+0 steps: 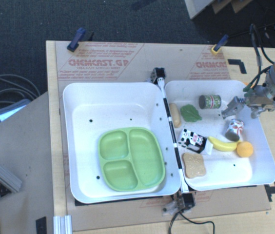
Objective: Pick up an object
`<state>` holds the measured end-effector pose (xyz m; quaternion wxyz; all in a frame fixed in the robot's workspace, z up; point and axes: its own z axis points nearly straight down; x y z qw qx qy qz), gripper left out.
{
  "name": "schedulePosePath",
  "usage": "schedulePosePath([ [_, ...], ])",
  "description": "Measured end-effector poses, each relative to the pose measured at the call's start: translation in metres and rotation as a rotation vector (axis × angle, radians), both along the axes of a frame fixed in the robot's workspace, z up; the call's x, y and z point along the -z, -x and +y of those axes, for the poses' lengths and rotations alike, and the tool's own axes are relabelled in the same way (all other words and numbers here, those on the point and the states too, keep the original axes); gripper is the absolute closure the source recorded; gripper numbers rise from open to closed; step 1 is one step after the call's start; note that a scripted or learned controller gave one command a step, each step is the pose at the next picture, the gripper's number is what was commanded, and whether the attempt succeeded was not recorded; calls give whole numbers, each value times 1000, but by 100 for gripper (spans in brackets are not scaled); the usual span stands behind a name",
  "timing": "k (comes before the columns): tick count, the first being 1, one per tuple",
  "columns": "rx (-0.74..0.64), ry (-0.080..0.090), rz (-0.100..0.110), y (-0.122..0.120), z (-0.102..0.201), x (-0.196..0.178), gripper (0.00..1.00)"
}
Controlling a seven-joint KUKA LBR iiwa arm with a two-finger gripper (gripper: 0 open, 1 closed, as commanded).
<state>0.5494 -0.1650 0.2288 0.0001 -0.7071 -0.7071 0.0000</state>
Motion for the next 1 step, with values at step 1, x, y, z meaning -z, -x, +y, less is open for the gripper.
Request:
schedulePosePath([
  [1,0,1,-2,10,-16,125,0],
])
